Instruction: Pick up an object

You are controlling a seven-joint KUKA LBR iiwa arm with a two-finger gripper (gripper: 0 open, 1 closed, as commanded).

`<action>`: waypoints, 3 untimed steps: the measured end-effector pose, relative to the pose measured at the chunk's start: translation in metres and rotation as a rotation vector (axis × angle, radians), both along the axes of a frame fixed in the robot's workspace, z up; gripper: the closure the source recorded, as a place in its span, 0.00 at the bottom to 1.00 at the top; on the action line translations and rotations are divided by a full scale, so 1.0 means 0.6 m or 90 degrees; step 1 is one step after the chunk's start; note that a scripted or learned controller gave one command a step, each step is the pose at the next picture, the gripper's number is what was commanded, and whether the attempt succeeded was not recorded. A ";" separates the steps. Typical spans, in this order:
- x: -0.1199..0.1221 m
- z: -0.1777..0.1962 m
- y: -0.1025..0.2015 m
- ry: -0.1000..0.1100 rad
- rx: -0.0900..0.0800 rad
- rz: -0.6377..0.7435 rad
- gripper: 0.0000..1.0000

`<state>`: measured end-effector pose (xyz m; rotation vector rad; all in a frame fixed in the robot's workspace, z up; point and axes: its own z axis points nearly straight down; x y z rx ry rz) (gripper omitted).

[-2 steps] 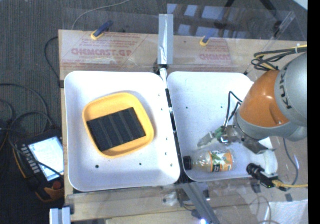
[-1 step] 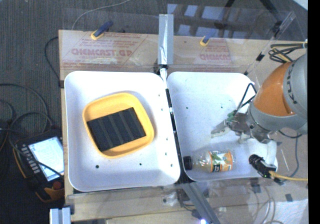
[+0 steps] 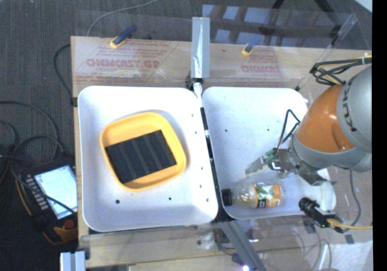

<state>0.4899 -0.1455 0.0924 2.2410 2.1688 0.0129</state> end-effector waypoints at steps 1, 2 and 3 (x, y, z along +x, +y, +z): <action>0.000 0.000 -0.016 0.003 0.006 0.016 0.00; 0.001 0.000 -0.012 0.001 -0.002 0.121 0.00; 0.003 0.017 -0.008 0.001 0.001 0.123 1.00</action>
